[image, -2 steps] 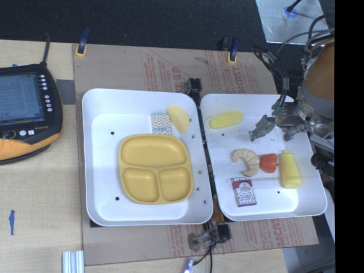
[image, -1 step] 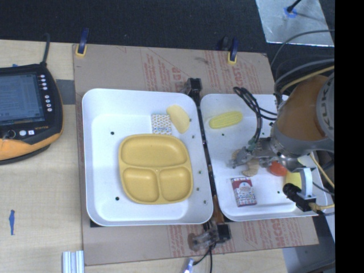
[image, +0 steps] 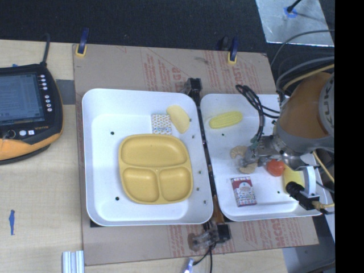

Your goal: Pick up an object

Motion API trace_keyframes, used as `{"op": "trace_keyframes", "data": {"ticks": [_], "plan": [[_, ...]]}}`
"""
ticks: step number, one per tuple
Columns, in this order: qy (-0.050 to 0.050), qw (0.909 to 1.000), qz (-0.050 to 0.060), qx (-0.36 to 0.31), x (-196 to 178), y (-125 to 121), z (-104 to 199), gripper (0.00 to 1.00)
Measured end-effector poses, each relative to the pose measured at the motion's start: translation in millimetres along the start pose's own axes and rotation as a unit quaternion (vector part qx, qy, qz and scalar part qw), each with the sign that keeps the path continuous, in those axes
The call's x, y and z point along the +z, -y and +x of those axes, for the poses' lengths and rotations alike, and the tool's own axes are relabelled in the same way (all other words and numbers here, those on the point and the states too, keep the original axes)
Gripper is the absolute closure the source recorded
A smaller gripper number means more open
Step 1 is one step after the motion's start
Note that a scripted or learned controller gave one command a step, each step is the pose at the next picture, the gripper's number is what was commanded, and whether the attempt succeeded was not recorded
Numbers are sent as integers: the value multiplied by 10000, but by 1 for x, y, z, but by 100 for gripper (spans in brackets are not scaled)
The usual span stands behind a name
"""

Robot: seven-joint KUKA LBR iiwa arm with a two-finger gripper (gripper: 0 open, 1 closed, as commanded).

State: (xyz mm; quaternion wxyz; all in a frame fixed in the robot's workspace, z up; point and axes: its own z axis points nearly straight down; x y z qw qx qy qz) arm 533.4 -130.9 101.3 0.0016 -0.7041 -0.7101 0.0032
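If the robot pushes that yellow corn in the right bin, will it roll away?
Probably a little. The corn looks rounded and long, so it would likely roll sideways, not endways. It lies near the right bin's back wall, which should stop it. It looks like a plastic toy, so probably light and stiff.

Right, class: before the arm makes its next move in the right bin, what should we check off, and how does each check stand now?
1. Claw low over the right bin: ok.
2. Beige lump lies right at the claw: ok.
3. Lump seen between the claw's tips: cannot tell.
4. Red ball crowds the claw's right side: not ok.
5. Red-and-white box lies apart, nearer the camera: ok.
6. Corn cob lies apart, toward the far wall: ok.
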Motion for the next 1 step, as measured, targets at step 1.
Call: {"op": "trace_keyframes", "data": {"ticks": [1], "plan": [[-12,10000,-19,12,-91,-15,84,100]]}}
